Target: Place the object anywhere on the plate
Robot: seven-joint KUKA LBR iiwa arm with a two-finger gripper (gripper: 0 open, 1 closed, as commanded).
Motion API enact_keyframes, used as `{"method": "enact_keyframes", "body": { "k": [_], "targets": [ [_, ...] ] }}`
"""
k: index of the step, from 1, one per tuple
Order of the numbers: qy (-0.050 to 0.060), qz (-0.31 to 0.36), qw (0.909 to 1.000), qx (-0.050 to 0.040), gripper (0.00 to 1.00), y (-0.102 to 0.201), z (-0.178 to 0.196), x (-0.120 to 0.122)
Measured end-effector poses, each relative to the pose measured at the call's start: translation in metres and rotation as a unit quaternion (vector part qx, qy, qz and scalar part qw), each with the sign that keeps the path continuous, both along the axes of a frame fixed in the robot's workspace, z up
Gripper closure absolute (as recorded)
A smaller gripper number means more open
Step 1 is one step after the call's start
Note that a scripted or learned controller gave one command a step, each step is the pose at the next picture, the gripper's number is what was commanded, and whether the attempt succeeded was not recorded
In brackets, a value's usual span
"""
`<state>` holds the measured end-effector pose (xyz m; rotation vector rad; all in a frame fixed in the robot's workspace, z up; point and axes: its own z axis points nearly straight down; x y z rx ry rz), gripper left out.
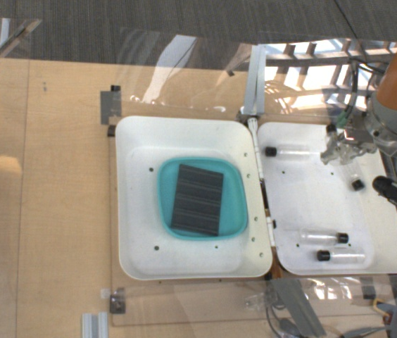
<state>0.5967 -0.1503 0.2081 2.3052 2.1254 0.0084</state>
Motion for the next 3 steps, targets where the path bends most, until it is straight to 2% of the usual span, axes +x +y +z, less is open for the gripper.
{"method": "enact_keyframes", "body": {
  "k": [1,2,3],
  "targets": [
    [0.000,0.000,1.0000,0.0000,0.00,0.000,0.000,0.000],
    [0.001,-0.098,0.9952,0.0014,0.00,0.091,0.068,-0.031],
    [0.001,-0.142,0.9899,0.0006,0.00,0.058,0.089,-0.031]
  ]
}}
